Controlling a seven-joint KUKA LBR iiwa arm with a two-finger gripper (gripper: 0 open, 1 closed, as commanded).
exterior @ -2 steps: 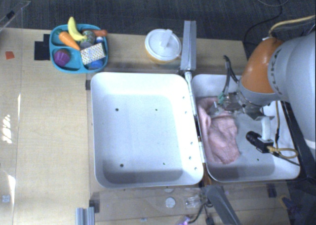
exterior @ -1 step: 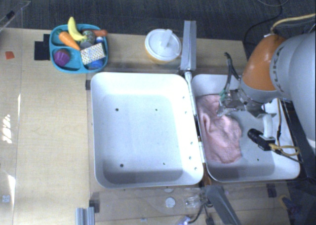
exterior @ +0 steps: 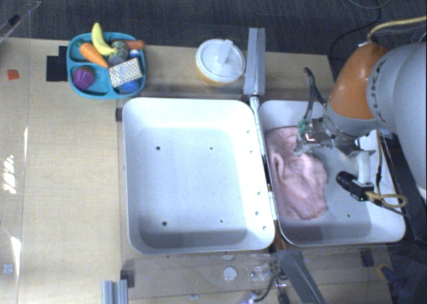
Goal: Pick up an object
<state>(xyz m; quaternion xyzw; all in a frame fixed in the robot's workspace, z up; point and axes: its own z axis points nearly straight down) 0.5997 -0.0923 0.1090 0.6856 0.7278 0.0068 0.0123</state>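
Hovering at the pink cloth (exterior: 297,175) top edge, hand (exterior: 305,137) low in right bin (exterior: 347,229), finger spread unclear

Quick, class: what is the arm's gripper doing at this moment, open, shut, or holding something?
Gripper: over the pink cloth in the right bin; open or shut cannot be told, and no hold on the cloth is visible.

My arm (exterior: 400,89) bulky and pale grey, rounded orange band (exterior: 353,86) above my wrist, metallic gripper (exterior: 308,137) at the tip, thin dark cable along it, black fitting with yellowish cord beside.
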